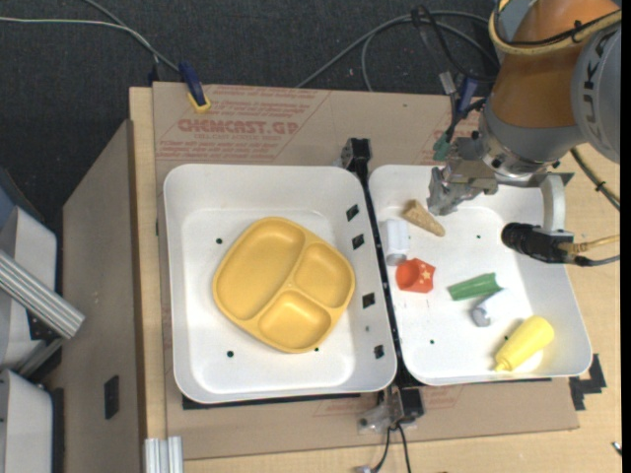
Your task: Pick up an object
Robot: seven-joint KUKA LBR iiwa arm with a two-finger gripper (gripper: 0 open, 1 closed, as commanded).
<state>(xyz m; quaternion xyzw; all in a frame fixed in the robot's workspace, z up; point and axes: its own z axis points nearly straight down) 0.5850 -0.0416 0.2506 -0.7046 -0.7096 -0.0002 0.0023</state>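
Tan wedge (426,219) lies in the right bin (552,363), near that bin's far left corner, just beside a small white cylinder (394,238). The pincer (446,197) hangs right over the wedge's far end; whether it is spread or closed I cannot tell, and nothing is seen gripped in it. Toward the bin's middle lie a red piece (416,276), a green stick (473,287) and a small grey bit (480,314); a yellow corn-like piece (523,344) sits by the near right corner. The left bin (197,363) holds a yellow divided plate (283,283) at its middle.
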